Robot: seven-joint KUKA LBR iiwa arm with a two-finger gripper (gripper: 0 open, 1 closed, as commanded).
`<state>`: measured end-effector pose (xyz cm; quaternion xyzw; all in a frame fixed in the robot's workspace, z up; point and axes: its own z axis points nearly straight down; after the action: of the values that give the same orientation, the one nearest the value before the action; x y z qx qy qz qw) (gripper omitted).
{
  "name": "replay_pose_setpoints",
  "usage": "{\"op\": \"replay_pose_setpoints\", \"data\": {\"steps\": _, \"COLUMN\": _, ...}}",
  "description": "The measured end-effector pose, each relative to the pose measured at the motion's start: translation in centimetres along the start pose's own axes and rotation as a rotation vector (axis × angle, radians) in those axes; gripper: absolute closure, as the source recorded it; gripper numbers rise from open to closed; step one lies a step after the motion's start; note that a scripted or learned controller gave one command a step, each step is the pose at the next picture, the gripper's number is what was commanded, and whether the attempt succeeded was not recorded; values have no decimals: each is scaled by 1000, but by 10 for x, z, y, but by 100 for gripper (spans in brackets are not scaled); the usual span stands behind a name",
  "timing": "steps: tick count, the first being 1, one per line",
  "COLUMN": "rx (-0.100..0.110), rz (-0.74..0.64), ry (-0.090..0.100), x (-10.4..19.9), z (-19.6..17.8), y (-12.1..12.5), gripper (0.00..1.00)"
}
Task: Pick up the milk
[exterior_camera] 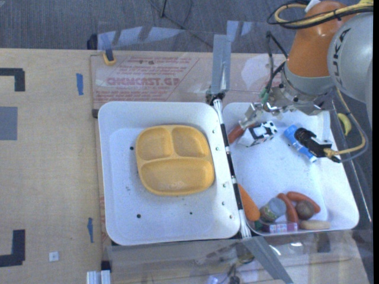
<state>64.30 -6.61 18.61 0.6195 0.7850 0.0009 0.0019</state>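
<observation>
The milk (263, 131) is a small white carton with black cow patches, lying in the far left part of the right bin (349, 209). My gripper (256, 118) hangs low right over it, reaching in under the orange wrist band from the right. The gripper's tip sits at the carton's upper edge, and the view does not show whether the two touch. The wrist hides part of the bin's far wall behind it.
A reddish sausage (235, 134) leans on the right bin's left wall beside the milk. A blue bottle (299, 141) lies to the right. A carrot (249, 201), a can (273, 209) and sausages (296, 200) crowd the near edge. The left bin (112, 218) holds a yellow divided plate (174, 158).
</observation>
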Motion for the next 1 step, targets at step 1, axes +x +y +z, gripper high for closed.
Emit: {"op": "replay_pose_setpoints", "data": {"steps": 1, "rx": 3, "rz": 266, "ry": 1, "x": -27, "z": 100, "y": -20, "gripper": 0}}
